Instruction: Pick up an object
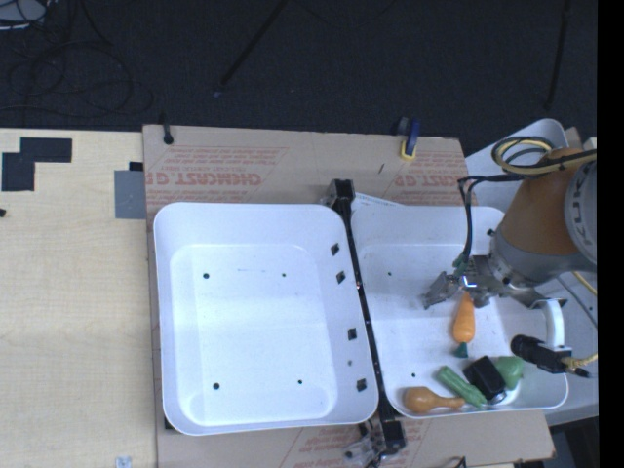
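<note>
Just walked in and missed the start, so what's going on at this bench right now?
A robot arm reaches into the right bin, its gripper low over an orange carrot-like object. Whether it grips it, I can't tell. More toys lie at the bin's near end: a green piece, a black block and a tan pear-shaped one.

Two shallow white plastic bins sit side by side on a brown cardboard sheet (292,159) over the pale wood surface (68,291). The left bin (166,261) has nothing in it. In the right bin (390,261), the grey arm w/ orange band (531,217) puts its claw (466,286) just above a small orange carrot-shaped toy (463,322). Near the front edge lie a green stick-shaped toy (458,385), a black block (486,376) & a tan pear-shaped toy (424,399).
</note>
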Action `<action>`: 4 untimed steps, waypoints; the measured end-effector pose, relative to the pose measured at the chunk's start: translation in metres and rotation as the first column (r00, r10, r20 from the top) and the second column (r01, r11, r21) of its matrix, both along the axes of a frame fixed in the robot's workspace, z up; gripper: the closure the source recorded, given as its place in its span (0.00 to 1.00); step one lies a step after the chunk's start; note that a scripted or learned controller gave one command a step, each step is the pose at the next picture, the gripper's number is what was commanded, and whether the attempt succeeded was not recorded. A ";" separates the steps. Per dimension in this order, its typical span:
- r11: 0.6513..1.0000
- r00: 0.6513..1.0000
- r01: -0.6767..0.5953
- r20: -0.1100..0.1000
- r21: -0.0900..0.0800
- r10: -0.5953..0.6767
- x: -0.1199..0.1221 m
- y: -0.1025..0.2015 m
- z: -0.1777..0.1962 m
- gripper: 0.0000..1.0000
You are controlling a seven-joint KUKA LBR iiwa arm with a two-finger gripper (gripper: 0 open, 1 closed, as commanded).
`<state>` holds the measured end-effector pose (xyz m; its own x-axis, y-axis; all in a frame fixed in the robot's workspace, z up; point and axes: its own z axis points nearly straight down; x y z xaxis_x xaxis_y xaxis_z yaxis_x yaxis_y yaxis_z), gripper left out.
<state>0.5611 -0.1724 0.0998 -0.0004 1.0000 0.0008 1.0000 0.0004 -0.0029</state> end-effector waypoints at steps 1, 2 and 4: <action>1.000 1.000 0.002 0.002 -0.002 -0.002 0.006 -0.042 -0.013 0.00; 1.000 1.000 0.007 0.001 0.000 -0.007 0.005 -0.042 -0.002 1.00; 1.000 1.000 -0.008 0.006 0.003 0.008 -0.046 0.122 0.094 1.00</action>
